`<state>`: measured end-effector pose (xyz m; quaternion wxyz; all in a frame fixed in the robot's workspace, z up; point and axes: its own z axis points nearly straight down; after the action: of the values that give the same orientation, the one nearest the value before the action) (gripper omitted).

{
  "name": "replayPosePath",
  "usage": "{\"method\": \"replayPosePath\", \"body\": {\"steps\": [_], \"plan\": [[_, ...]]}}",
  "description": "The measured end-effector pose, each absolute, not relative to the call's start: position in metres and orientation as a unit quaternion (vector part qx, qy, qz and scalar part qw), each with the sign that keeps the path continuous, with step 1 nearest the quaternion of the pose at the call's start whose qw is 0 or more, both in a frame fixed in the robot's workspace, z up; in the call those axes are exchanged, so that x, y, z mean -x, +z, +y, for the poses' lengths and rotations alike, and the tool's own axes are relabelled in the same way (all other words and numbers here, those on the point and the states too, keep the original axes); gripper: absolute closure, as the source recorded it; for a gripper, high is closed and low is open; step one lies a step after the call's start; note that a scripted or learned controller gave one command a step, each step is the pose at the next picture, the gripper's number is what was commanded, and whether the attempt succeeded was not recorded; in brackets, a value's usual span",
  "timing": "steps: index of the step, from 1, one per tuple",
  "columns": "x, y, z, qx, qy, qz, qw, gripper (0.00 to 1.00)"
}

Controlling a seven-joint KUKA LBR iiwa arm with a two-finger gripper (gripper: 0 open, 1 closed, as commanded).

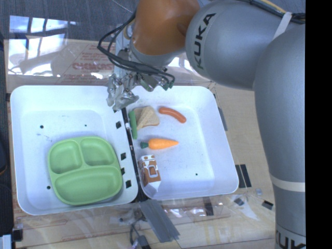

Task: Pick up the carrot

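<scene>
I see the carrot lying on its side on the floor of the right bin, orange tip pointing right and green stub to the left, roughly in the middle of that bin. Just above it sit a slice of bread and a green stick-shaped piece along the bin's left wall; a sausage lies to the right of the bread. Below the carrot there is a small brown-and-white carton. The left bin carries a green divided plate.

The pincer hangs over the upper edge where the two bins meet, above and to the left of the bread, well apart from the carrot. Cabling and metal parts crowd it, so I cannot tell how it is set. Nothing shows gripped beneath it.
</scene>
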<state>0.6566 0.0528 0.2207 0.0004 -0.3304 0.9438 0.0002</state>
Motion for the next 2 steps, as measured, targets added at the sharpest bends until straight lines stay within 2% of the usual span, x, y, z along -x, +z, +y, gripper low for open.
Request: {"method": "replayPosePath", "body": {"steps": [1, 2], "plan": [[-0.651, 0.227, 0.081, 0.54, -0.0001, 0.841, 0.003, 1.0], [-0.656, 0.184, 0.151, 0.691, 0.001, 0.722, 0.002, 1.0]]}}
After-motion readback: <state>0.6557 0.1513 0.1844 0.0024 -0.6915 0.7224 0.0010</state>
